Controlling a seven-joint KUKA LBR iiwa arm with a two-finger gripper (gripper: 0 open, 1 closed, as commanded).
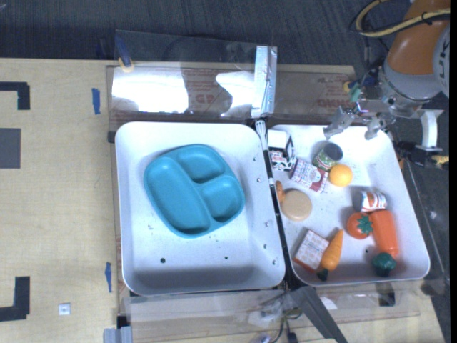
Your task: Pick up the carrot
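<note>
Approach step: the hand point(359, 125), prongs apart and empty, must descend left onto the carrot point(331, 251).

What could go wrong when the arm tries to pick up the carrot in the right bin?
1. The carrot touches a tomato, so a finger may push it away.
2. A smaller orange vegetable lies near and might be grasped by mistake.
3. The gripper is at the bin's far rim; its path crosses a can and an orange.
</note>
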